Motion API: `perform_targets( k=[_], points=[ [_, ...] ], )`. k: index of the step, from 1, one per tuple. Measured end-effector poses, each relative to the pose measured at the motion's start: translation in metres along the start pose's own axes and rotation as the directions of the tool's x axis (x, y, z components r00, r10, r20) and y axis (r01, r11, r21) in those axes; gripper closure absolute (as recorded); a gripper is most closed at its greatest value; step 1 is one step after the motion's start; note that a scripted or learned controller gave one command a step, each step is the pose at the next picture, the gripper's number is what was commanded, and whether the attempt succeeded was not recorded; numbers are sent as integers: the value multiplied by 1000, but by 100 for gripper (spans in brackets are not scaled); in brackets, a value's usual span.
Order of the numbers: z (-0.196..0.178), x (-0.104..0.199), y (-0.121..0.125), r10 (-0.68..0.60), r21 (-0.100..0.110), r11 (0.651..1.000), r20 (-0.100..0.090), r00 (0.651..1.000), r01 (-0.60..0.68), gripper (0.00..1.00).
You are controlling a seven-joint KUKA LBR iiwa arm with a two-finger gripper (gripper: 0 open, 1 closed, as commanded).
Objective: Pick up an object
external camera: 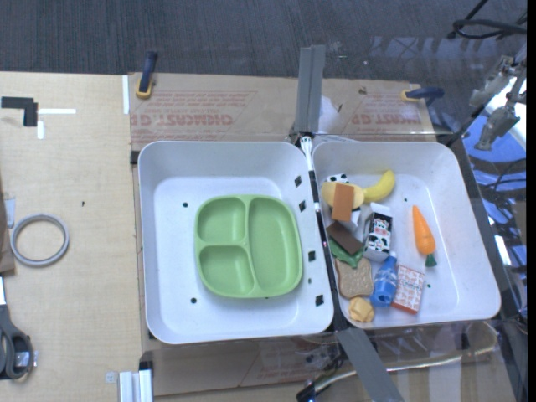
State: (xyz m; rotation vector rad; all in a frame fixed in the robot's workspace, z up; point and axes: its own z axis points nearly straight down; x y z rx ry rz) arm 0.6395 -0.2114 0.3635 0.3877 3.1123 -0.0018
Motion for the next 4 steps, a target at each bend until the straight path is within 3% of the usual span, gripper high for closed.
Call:
perform_targets(
  k=[1,2,3,4],
  points=[
    [137,5,-12,-170,-1,985,-2,985,170,0],
    [209,-8,-8,75,0,997,-1,997,-75,0],
    [270,64,-16,98,0,995,0,995,-98,0],
    [259,62,-15,95,1,995,4,995,-95,100]
  ],
)
